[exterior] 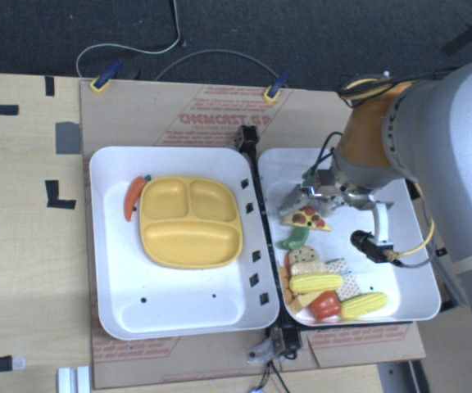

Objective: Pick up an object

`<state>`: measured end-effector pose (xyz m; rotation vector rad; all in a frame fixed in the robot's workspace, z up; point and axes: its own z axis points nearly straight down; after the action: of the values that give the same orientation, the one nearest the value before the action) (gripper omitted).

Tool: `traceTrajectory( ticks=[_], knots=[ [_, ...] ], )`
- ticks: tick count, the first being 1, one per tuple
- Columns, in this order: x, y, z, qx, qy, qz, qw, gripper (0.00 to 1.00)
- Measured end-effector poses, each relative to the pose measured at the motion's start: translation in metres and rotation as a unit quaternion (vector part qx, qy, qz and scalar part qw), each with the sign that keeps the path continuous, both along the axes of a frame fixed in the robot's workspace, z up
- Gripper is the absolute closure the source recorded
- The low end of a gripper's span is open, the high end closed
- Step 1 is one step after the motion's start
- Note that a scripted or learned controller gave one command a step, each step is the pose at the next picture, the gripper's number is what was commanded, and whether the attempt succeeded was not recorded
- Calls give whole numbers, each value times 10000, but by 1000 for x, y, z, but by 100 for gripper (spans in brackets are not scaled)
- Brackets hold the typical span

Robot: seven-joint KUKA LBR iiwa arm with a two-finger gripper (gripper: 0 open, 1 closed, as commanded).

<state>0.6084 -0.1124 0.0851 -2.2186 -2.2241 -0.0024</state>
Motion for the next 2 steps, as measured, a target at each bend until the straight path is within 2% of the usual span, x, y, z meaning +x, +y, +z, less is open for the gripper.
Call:
traceTrajectory(
  ticks=[1, 2],
  knots=[
    [-12, 8, 0, -16, -1, -8, 10000, 0],
    [7, -6, 0, -1, -1, -5, 10000, 0]
  ],
)
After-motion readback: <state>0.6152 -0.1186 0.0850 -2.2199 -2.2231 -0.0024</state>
